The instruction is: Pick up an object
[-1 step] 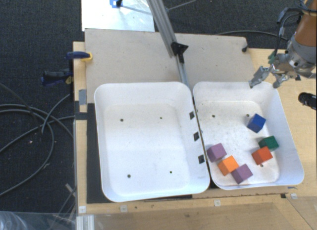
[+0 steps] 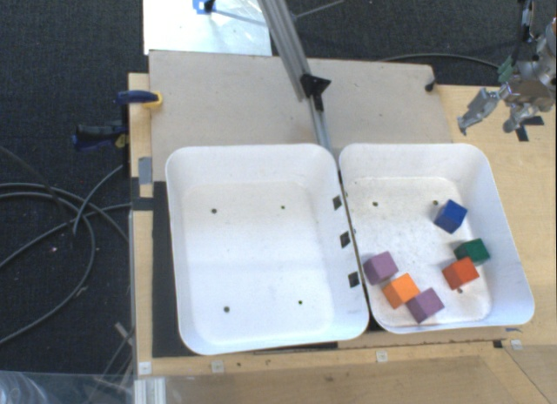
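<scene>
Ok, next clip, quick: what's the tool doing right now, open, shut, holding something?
Tool: open, holding nothing, up beyond the far right corner of the right bin, away from the blocks.

At the upper left of the frame you see a blue clamp (image 2: 97, 136) with a yellow-tipped handle (image 2: 139, 97) gripping the bench edge. Black cables (image 2: 52, 219) trail across the dark carpet at left. A metal pole (image 2: 287, 37) slants down from the top centre.
</scene>
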You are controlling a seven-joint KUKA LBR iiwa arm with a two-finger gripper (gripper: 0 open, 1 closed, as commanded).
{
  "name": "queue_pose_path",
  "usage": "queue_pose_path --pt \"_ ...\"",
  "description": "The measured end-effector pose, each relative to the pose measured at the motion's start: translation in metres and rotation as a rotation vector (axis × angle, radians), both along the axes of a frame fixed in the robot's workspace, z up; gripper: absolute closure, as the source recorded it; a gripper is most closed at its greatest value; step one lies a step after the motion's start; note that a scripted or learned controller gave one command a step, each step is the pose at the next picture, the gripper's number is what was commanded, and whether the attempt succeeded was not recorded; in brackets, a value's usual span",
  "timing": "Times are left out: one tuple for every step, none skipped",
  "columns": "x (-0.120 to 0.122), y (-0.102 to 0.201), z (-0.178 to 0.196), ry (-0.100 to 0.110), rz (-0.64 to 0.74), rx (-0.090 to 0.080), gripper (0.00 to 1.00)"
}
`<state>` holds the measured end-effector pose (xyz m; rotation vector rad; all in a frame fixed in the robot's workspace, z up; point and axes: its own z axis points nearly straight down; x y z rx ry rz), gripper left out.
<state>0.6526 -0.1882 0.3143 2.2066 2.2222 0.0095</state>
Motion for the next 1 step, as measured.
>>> queue_pose_path --pt "-0.0583 -0.0024 -0.1192 0.019 -0.007 0.005 0.0"
